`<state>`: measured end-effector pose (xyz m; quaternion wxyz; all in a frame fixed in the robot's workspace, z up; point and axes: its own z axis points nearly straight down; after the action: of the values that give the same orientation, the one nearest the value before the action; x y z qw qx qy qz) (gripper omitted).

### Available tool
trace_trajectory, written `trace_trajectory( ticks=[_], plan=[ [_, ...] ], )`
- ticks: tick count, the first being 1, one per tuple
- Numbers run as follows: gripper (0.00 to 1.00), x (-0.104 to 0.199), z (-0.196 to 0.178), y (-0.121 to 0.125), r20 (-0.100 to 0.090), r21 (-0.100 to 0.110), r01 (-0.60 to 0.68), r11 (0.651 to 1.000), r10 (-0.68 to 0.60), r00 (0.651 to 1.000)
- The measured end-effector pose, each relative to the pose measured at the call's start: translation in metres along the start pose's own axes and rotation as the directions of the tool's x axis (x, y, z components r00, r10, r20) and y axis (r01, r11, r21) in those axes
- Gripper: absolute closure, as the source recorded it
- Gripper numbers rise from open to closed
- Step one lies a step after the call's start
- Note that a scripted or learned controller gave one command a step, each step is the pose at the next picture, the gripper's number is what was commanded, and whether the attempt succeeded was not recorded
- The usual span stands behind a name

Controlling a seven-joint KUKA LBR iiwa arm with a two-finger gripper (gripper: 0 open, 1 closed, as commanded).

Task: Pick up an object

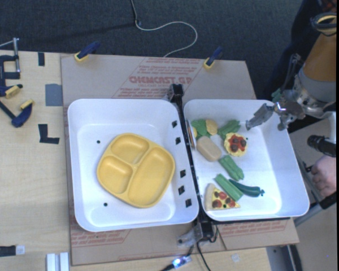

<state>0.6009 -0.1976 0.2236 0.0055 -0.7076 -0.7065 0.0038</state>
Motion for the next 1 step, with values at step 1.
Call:
trace_trajectory(
  ticks=[1],
  plan=[
    [0.00, 0.0001, -0.0067, 0.0026, 0.003, -0.012, 0.003, 1.000, -0.003, 1.000]
  ],
)
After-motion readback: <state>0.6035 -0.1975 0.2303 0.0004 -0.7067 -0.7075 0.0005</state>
